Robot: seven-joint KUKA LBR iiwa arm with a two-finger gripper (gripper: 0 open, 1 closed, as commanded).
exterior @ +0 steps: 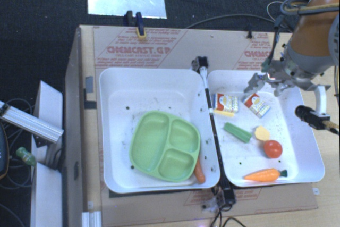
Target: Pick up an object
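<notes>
the small red-and-white carton point(258, 104) lies in the right bin point(311, 159), toward its far edge and a little right of centre, tilted, with its long axis running from near-right to far-left. my pincer point(264, 82) hangs just above and beside it, on its far side, so the carton sits slightly toward the bin's near edge from me; by my judgement it is the closest candidate. whether my pincer is released or clenched i cannot tell, and nothing is visibly grasped in it. a second carton point(226, 103), red with yellow, rests by the bin's left wall at the far end. nearer the middle lie a green stick-shaped piece point(237, 132), a yellow lump point(262, 133) and a tomato point(272, 149); a carrot point(261, 174) lies along the near edge. the left bin point(114, 114) holds a green divided plate point(166, 145) and a small sausage-like piece point(199, 172) at its near-right corner.
</notes>
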